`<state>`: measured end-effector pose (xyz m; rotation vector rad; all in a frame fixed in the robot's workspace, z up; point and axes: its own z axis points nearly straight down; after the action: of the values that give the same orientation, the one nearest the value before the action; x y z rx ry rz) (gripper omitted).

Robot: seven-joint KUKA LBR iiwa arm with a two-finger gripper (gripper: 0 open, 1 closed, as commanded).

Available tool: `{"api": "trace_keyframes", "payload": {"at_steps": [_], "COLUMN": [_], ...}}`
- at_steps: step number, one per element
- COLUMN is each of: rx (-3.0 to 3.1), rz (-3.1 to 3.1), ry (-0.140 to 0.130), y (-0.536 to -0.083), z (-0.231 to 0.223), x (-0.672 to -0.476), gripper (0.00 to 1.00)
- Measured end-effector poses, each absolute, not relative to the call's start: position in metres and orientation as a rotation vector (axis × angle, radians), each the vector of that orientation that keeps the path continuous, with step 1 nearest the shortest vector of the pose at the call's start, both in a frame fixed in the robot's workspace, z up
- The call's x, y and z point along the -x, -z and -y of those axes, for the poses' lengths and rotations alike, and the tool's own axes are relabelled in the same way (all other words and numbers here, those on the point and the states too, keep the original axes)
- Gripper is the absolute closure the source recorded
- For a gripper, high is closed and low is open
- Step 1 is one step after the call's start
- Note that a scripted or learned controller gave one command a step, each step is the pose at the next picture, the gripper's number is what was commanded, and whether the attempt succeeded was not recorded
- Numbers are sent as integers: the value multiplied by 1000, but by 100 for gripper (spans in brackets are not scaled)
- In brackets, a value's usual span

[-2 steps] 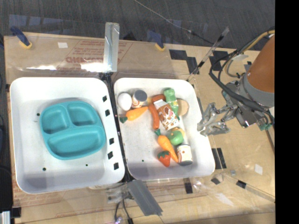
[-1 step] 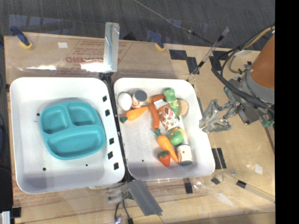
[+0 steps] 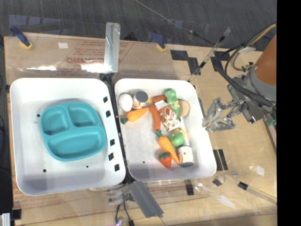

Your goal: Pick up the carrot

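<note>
1. Claw (image 3: pixel 218 117) is seen outside the right bin (image 3: pixel 141 171), just past its right rim, hanging over bare bench (image 3: pixel 244 173). Nothing is held; whether it is wide or narrow cannot be told from this angle.
2. Arm (image 3: pixel 263 74) is seen reaching in from the right, cables looped around the wrist.
3. Carrot (image 3: pixel 167 148) is found in the right bin, lower middle, lying at a slant. It is touched by a green fruit (image 3: pixel 177 137) above and a strawberry (image 3: pixel 165 159) below, with a small can (image 3: pixel 186 155) just beside it.
4. A second carrot-like piece (image 3: pixel 136 114) is seen at upper left of the same bin, near an egg (image 3: pixel 125 101). A snack box (image 3: pixel 168 117) lies between the two.
5. Left bin (image 3: pixel 23 140) is occupied by a teal divided plate (image 3: pixel 73 130).
6. Judged risk: pick not yet started. Crowding could cause a neighbour to be grabbed or knocked, and the tapered shape could slip from a pinch near the tip.
</note>
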<state>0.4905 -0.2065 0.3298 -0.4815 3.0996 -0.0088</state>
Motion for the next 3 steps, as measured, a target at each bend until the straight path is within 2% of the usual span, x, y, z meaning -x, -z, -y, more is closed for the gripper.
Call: {"api": "trace_keyframes", "payload": {"at_steps": [2, 3], "rx": [489, 700], "rz": [-3093, -3061], "ry": [16, 3], "y": [-352, -339], "z": [206, 210], "x": [-493, -491], "gripper": [100, 100]}}
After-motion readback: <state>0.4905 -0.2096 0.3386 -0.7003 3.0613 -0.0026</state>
